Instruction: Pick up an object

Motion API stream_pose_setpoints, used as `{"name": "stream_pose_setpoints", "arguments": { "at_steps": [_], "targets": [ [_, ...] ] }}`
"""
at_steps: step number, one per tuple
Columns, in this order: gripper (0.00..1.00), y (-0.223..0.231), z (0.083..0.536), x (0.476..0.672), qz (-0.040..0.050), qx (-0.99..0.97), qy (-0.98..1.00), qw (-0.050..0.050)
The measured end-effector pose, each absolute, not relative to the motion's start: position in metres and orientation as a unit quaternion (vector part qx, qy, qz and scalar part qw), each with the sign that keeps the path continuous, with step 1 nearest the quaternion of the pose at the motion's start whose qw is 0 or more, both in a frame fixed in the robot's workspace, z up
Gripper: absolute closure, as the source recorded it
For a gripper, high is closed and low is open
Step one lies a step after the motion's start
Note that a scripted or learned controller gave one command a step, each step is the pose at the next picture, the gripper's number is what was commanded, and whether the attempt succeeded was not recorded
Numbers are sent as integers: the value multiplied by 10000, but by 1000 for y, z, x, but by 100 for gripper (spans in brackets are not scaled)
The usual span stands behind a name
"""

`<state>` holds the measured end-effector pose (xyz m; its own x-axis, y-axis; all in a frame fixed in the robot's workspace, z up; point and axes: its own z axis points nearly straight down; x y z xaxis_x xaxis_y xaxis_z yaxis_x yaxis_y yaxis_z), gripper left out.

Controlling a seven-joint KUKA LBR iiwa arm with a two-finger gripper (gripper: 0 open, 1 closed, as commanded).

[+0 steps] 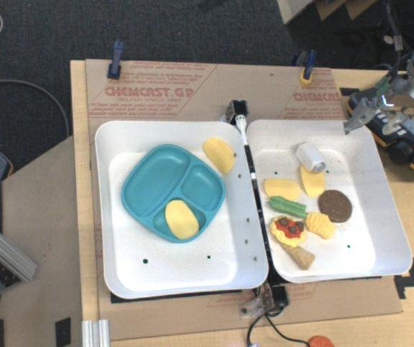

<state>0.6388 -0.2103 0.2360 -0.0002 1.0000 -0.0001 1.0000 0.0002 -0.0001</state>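
the grey can (311,155) lies near the back of the right bin (380,262), above the toy foods, and the hand (369,114), apparently spread and holding nothing, hovers beyond that bin's far corner, so reaching and lowering come next.

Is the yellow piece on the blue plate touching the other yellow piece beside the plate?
Apart. The camera view shows the yellow piece lying in a compartment of the blue plate, while the other yellow piece lies past the plate's upper right rim.
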Motion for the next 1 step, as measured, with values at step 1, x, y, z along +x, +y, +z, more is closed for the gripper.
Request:
{"name": "stream_pose_setpoints", "arguments": {
  "at_steps": [1],
  "targets": [
    [0, -107, 181, 595, -9, 7040, 7102, -60]
  ]
}}
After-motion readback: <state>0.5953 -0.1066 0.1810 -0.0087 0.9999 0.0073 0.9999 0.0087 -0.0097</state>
